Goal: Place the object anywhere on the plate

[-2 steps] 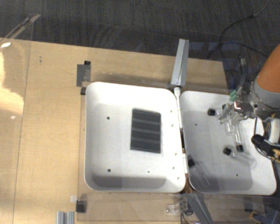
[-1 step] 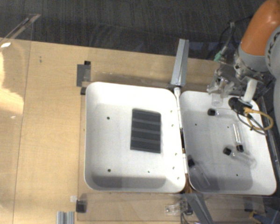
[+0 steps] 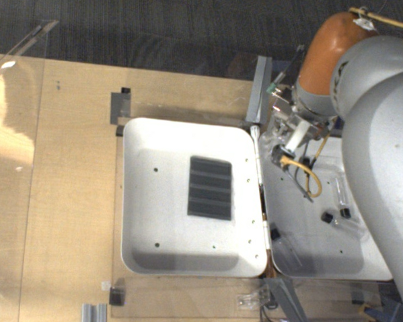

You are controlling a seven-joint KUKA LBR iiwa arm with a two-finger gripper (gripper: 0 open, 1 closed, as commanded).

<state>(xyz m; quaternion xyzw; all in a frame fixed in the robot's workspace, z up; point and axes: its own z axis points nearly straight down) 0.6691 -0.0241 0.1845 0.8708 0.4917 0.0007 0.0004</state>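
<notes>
A dark grey ribbed rectangular plate (image 3: 210,188) lies flat in the middle of the left white bin (image 3: 138,207). My gripper (image 3: 278,135) hangs over the upper left corner of the right bin (image 3: 317,260), close to the wall between the two bins and apart from the plate. A small clear object with black ends (image 3: 338,210) lies on the right bin's floor, below and to the right of the gripper. I see nothing held at the gripper.
A small black piece (image 3: 274,233) sits against the left wall of the right bin. The grey arm (image 3: 380,153) covers the right bin's right side. Grey clamps (image 3: 121,106) stand on the wooden bench around the bins.
</notes>
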